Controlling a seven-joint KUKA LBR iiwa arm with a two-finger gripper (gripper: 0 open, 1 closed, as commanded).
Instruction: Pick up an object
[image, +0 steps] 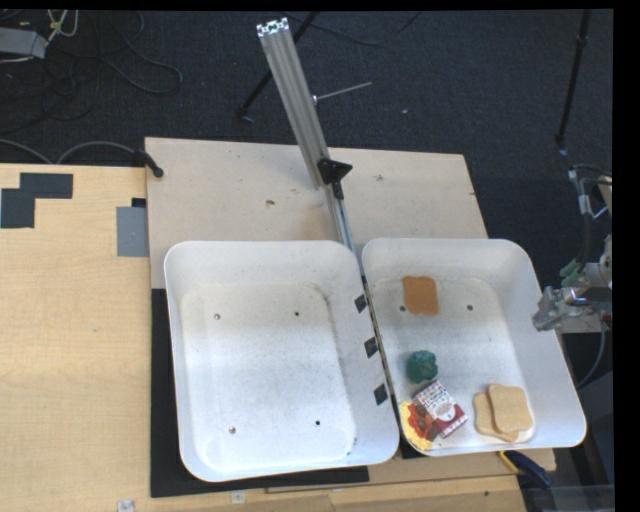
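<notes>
Gripper (568, 308) sits at the right bin's (540, 290) outer right edge; whether it is released or clenched, I cannot tell. Inside that bin lie an orange block (420, 295), green ball (421, 365), red-and-white packet (437, 410) and tan bread-shaped piece (505, 411).
</notes>
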